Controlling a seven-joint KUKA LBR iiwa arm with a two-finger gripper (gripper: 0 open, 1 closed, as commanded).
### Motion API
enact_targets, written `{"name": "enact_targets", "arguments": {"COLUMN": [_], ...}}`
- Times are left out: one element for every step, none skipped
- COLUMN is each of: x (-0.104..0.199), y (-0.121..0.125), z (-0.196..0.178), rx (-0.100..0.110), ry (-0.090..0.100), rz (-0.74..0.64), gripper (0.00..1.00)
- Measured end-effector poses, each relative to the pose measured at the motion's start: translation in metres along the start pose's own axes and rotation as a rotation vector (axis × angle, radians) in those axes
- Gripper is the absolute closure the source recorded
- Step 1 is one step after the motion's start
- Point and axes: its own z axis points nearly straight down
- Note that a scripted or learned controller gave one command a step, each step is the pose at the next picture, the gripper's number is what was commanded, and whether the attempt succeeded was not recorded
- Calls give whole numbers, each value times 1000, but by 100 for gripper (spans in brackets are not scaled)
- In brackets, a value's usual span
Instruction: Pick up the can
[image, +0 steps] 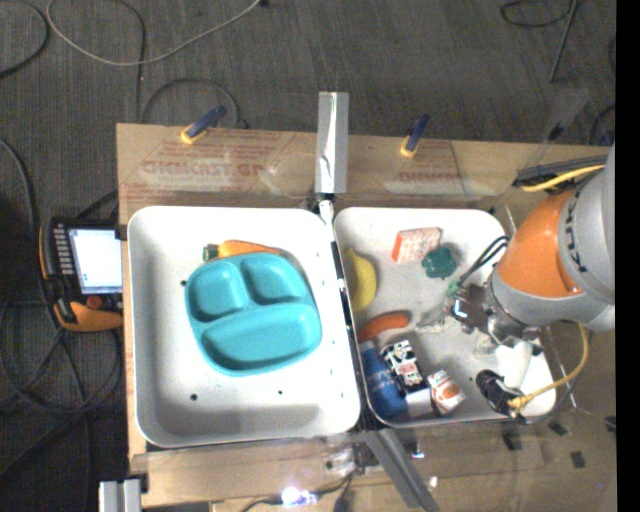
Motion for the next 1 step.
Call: {"name": "enact_targets", "arguments": {"x": [1], "y": [1], "z": [-7], "rx": [-1], "ry": [1], "rz": [-1], "gripper": [100]}}
